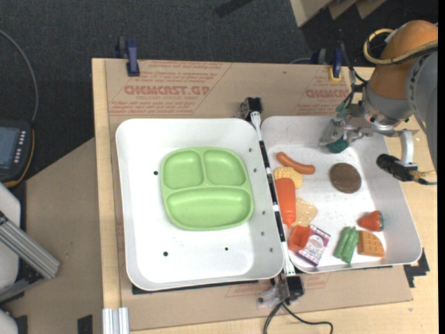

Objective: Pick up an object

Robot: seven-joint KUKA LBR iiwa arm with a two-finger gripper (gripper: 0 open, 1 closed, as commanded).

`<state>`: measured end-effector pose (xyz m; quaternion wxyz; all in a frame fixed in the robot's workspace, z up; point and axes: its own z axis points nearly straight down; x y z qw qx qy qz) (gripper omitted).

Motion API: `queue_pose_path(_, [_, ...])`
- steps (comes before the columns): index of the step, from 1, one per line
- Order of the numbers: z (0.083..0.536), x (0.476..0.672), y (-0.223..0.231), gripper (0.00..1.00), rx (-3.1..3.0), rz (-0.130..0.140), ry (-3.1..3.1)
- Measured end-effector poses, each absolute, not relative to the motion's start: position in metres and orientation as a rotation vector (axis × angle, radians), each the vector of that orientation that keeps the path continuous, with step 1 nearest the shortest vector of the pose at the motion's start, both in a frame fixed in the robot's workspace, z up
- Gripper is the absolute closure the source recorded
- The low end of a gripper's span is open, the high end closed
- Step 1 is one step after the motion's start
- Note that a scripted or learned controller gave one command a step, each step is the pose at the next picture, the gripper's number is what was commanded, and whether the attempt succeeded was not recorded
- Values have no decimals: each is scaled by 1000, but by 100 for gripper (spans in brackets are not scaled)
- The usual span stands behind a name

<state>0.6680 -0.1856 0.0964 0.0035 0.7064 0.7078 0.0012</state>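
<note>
I see the grey two-finger gripper (336, 139) low over the right white bin's (400, 207) far corner, grasp state unreadable | nearest target: round brown plastic patty (345, 177), mid-bin, lying flat | likely light, stiff, slick; I'd pinch across its rim.

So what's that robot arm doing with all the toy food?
The arm's gripper hangs over the far end of the right bin, above a bare patch. It is trying to pick something up, but nothing shows in its grasp. The toy food lies nearer: a hot dog, a carrot, a brown patty and a waffle. The left bin holds a green divided plate.
</note>
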Motion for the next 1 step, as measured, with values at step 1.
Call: queue_pose_path(1, [191,658,-84,100,2207,11,2228])
